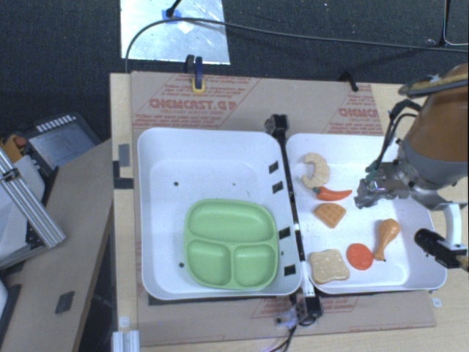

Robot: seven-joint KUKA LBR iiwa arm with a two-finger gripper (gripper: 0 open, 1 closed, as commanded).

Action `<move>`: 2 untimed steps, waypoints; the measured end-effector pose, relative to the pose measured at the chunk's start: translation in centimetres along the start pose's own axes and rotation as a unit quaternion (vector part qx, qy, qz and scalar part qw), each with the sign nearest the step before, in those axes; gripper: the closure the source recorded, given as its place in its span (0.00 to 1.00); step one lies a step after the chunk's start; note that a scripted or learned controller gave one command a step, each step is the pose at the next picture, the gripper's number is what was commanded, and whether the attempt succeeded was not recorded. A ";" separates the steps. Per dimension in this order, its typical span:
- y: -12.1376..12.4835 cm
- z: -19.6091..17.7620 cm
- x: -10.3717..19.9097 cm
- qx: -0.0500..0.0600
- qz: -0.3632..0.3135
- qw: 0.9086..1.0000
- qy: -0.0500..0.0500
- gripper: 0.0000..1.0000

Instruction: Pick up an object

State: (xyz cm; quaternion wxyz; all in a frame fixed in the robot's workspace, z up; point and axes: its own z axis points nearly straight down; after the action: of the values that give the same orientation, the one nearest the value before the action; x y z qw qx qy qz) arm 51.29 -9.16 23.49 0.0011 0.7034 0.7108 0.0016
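Arm over the right bin, nothing picked up yet.

We see the arm (440, 134) reaching in over the right bin (418, 273), its gripper (368, 194) above bare floor, just right of the chili pepper (333, 193); whether it's open we cannot tell. We'd choose one piece, perhaps the waffle (330, 214), centre over it, and descend straight.

We see the hand (368, 193) low over the right bin (421, 270), just beside the red chili pepper (334, 193) — waffle (330, 214), drumstick (386, 235), tomato slice (359, 256) and toast (329, 266) nearby. The left bin (168, 160) holds a green divided tray (231, 243).
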 end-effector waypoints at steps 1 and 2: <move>3.2 -0.8 4.8 -0.001 0.000 1.000 0.000 1.00; 5.7 0.1 10.4 0.000 0.000 1.000 0.000 1.00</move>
State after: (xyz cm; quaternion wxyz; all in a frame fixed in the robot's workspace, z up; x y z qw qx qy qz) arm 56.90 1.34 23.46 0.0010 0.7035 0.7107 0.0018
